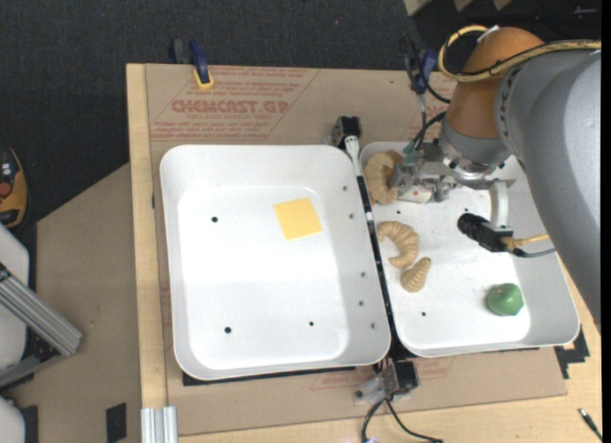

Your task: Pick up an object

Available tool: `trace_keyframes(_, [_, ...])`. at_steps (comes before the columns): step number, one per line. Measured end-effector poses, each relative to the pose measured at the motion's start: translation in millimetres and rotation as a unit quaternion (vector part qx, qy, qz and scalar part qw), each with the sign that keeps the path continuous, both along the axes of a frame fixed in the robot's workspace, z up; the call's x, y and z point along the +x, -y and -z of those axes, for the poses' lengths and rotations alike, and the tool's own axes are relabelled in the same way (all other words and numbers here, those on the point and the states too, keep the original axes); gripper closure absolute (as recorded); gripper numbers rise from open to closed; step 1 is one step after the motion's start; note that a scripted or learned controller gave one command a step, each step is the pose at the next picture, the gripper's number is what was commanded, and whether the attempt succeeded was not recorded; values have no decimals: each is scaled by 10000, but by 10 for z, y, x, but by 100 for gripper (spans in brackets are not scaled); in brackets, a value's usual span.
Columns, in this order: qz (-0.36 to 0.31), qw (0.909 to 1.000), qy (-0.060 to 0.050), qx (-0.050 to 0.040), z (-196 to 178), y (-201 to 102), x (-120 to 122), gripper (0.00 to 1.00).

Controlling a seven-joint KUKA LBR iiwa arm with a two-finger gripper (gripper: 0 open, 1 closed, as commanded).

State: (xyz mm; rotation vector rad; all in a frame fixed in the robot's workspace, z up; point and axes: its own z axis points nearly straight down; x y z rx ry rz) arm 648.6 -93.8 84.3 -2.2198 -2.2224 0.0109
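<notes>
My gripper is low over the far left part of the right bin, under the grey arm with its orange band. Just left of it, against the bin's wall, lies a curved tan pastry-like piece, very close to the gripper; whether they touch is unclear. Nearer the front of the same bin sit a second tan curved piece and a smaller tan piece. A green ball rests at that bin's front right. A flat yellow square lies in the left bin.
The two white bins stand side by side on a cardboard sheet, joined by a dark rail with clamps. The arm's bulk covers the right bin's far right corner.
</notes>
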Motion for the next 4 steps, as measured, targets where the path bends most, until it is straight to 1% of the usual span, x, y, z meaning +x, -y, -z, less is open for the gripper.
trace_keyframes(1, [-17,10000,-34,20,13,-20,156,0])
trace_keyframes(2, [-11,10000,-10,16,-103,-19,164,100])
trace_keyframes(3, [-23,10000,71,26,-1066,-714,194,100])
trace_keyframes(4, [-32,10000,69,35,-1509,-1392,190,100])
